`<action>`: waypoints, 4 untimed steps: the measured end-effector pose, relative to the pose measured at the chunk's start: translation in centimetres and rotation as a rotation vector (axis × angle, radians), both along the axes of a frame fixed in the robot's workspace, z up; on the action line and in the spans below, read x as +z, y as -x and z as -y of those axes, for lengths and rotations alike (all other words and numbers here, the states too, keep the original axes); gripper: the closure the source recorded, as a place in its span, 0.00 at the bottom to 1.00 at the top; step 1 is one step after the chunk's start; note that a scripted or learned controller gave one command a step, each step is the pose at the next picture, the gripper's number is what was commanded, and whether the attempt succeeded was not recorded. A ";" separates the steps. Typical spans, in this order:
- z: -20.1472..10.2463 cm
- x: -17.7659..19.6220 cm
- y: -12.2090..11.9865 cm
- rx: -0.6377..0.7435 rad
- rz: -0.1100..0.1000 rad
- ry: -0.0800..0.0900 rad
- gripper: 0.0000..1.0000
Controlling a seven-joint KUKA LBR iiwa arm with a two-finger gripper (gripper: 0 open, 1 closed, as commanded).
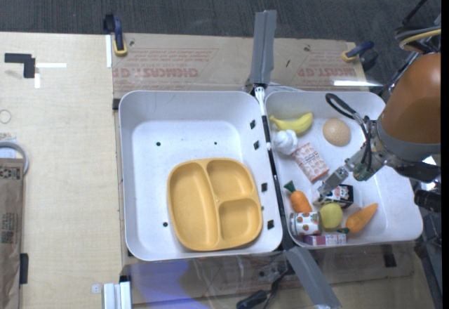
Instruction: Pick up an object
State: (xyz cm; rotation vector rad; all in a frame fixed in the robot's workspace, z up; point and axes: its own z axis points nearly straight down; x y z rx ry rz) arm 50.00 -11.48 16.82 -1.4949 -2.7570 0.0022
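The right bin [393, 230] holds several small items. A banana [293, 123] and a tan egg-shaped ball [337, 132] lie at the back. A white knobbly piece [285, 140] and a pink packet [310, 161] sit nearer the middle. At the front are a small carrot [300, 201], a printed can [304, 223], a yellow-green fruit [330, 215], a larger carrot [360, 218], a pink box [328, 238] and a black-and-white item [343, 194]. My gripper [330, 187] hangs low over the bin's middle, its tip beside the black-and-white item and just behind the yellow-green fruit. I see nothing held in it.
The left bin [140, 160] bears a yellow divided plate [214, 202]. A grey divider bar [264, 48] rises at the back between the bins. The arm's orange band [415, 100] hangs over the right bin's right side. Clamps [358, 53] sit on the cardboard behind.
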 end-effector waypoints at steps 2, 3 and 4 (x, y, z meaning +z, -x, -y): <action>-3.1 2.1 2.0 0.678 0.005 -0.002 0.00; -1.8 -7.9 1.2 0.946 0.005 -0.004 0.00; 3.2 -7.9 -9.8 0.879 0.007 -0.003 0.00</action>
